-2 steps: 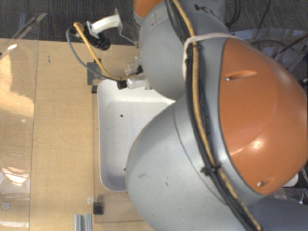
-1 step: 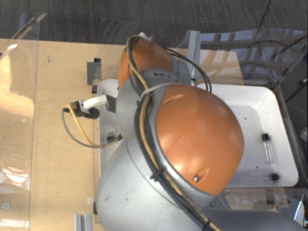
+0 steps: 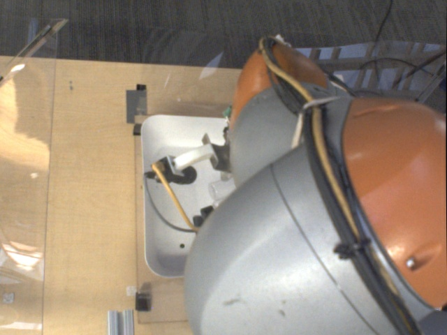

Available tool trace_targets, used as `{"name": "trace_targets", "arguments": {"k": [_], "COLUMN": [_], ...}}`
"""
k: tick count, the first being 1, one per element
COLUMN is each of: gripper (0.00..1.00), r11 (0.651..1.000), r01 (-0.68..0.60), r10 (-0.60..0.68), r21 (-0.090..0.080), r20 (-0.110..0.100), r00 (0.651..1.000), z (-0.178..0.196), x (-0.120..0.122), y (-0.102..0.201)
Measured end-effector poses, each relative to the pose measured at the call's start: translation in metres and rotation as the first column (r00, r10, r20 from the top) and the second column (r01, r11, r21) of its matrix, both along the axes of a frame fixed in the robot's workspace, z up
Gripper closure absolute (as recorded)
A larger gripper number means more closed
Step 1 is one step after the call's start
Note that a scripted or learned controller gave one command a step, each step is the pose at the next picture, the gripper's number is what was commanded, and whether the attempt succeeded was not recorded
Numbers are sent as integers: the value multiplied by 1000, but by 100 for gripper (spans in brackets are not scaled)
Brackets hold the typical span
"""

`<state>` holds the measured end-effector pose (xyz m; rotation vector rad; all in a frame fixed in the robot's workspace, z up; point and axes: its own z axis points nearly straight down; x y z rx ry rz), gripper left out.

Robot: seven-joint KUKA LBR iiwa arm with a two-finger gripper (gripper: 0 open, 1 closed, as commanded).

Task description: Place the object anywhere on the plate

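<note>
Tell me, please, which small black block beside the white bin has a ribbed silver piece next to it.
The block by the bin's near corner; the silver piece lies left of it, unlike the far block.

Light is even and fairly bright, falling from above with no hard-edged shadows. The pale wood worktop (image 3: pixel 84 208) glows warm, and toward 9 o'clock it washes out into whitish glare patches. Faint streaks of reflection cross its corner at 10 o'clock. The white bin (image 3: pixel 155 253) near centre is the brightest surface, its wall shading to soft grey at 7 o'clock, beside the arm (image 3: pixel 279 257). That arm, close to the lens from 3 to 6 o'clock, looks soft and bulged, with a dull sheen on its orange band (image 3: pixel 398 187). The floor (image 3: pixel 174 19) at 12 o'clock is dark and grainy. Fine detail is smeared throughout.
</note>
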<state>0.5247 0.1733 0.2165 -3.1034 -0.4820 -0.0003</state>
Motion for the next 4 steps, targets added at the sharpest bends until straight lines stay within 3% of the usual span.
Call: {"name": "trace_targets", "arguments": {"k": [1, 2, 3, 4], "gripper": [100, 0, 0, 100], "r11": [998, 998, 996, 997], "r01": [67, 67, 89, 81], "r10": [-67, -67, -89, -81], "r21": [1, 1, 8, 7], "r20": [3, 2, 3, 0], "r00": [998, 998, 996, 997], "z": [-9, -9, -116, -107], "x": [43, 43, -27, -27], "y": [61, 61, 65, 67]}}
